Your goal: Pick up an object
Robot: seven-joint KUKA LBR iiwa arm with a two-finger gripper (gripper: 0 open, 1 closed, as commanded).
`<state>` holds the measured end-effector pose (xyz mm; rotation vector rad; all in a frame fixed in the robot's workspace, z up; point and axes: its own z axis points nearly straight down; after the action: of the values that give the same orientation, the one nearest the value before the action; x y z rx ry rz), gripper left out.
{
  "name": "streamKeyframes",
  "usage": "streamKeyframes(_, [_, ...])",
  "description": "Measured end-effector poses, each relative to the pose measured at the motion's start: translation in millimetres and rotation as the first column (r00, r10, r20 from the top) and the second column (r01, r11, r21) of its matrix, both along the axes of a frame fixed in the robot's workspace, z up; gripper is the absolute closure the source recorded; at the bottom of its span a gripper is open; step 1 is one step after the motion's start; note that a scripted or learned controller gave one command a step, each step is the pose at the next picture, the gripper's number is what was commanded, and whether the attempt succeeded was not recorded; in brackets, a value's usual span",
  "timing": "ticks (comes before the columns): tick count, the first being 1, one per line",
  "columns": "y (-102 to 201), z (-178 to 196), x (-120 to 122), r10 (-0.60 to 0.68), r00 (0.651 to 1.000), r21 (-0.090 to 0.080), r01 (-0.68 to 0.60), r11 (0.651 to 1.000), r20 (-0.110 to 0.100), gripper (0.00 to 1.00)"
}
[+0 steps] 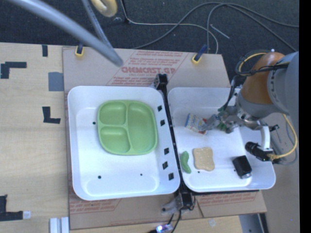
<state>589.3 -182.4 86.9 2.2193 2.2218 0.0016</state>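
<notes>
So the arm [272,89] comes in from the right and is bent down into the right bin [252,181], with the claw [219,124] sitting low near the middle of that bin. It's right up against a small crumpled packet [195,122], white with some blue and red on it. The claw tips touch or overlap the packet's right end, but honestly I can't tell if it's open or shut, too much dark clutter there, and I can't see the packet actually gripped.

The packet lies roughly flat, with its long axis running left to right, tilted a bit, and its right end pointing at the claw.

Other stuff in the right bin:
- a toast slice [203,158], tan, lying flat toward the front, just below the packet
- a small green piece [185,161], pea pod or pickle looking, long axis running front to back, right by the bin's left wall and just beside the toast
- a black block [241,166] near the front right corner, well apart from the packet

The left bin [82,178] has a green plate [128,127] with three compartments, sitting flat in the back half.

Both bins sit on a cardboard sheet [146,62] with red print, on top of the wooden bench [29,144]. Cables [194,21] trail across the dark floor behind.
</notes>
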Motion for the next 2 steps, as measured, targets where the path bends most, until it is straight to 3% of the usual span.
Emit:
streamKeyframes(1, [3,16,4,0.003,1.000,0.006,-0.003,1.000,0.009,1.00])
streamKeyframes(2, [-6,73,2,0.000,1.000,-0.002,0.000,1.000,0.003,1.00])
